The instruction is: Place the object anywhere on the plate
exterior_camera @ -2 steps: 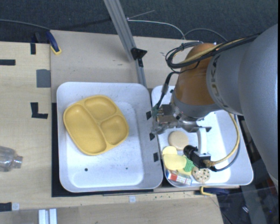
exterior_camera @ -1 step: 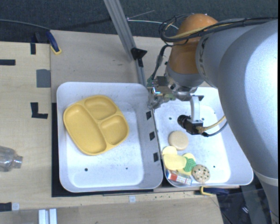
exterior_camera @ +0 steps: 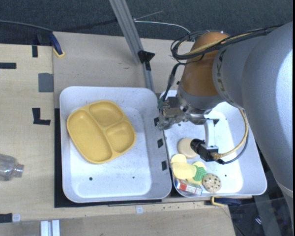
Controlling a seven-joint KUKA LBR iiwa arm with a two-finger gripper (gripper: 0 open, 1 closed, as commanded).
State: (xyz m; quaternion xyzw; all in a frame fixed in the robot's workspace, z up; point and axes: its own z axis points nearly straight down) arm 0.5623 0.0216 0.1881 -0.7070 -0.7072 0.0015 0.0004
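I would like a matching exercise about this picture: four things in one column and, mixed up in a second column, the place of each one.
Things:
1. yellow plate
2. cookie
3. clear bottle
4. pincer

Places:
A. on the bench, at the view's left edge
B. in the left bin
C. over the wall where both bins meet
D. near the front of the right bin

Pairs: 1-B, 2-D, 3-A, 4-C

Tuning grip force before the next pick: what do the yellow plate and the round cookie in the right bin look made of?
Yellow plate: probably moulded plastic, matte, uniform colour with smooth rounded dividers between three compartments. Cookie: looks like a toy, likely plastic or rubber, tan with dark dots; too small to be sure.
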